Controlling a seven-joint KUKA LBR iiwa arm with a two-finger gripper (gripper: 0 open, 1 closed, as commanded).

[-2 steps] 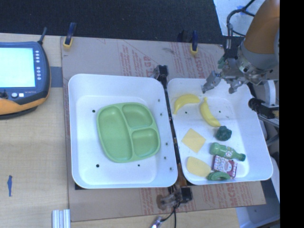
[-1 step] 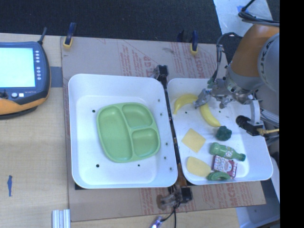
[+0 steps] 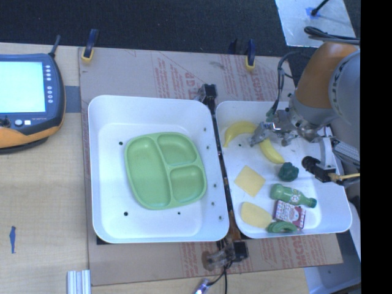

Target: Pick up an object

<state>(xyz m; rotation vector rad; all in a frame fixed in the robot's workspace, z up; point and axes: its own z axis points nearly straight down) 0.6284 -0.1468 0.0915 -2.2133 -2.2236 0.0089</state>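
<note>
My gripper [image 3: 273, 135] is down in the right bin [image 3: 334, 219], near its far edge, with its fingers spread open. A small yellow banana-shaped piece [image 3: 272, 152] lies just in front of the fingertips, touching or nearly touching them, and is not clearly between them. A larger yellow banana [image 3: 237, 130] lies to the left of the gripper. Closer to the front are a yellow cheese slice [image 3: 249, 180], a yellow wedge [image 3: 255, 214], a dark green lump [image 3: 288, 172], a green bottle [image 3: 293, 195] and a pink packet [image 3: 288, 213].
The left bin [image 3: 110, 219] holds a green divided plate [image 3: 165, 169]. A control pendant [image 3: 27, 100] lies at the far left of the bench. Clamps [image 3: 250, 51] sit on the back edge. The arm [image 3: 324, 78] hangs over the right bin's far right corner.
</note>
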